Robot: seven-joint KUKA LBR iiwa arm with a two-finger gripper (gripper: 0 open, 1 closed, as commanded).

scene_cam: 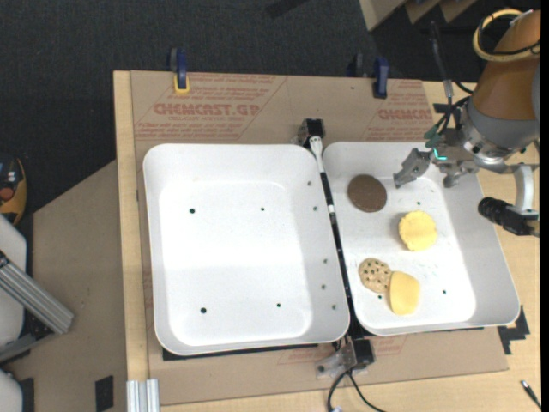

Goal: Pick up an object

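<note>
Grey end effector [433,166] is hovering open and empty over the right bin [480,256], approaching; the next move is requiring descent onto the brown cookie [367,193].

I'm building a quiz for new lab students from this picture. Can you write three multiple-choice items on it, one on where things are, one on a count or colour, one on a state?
1. Which bin holds the food items?
A. The bin nearer the arm
B. The bin farther from the arm
C. Both bins

2. How many yellow pieces lie in that bin?
A. One
B. Two
C. Four

3. What is between the fingers of the gripper?
A. The brown round
B. A yellow piece
C. Nothing

Answers:
1. A: the brown round, the speckled cookie and the yellow pieces all lie in the right-hand bin, on the arm's side.
2. B: one yellow piece lies mid-bin, the other yellow piece lies beside the cookie.
3. C: the gripper hangs over the bin's far end, its fingers spread with bare bin floor between them.
</note>
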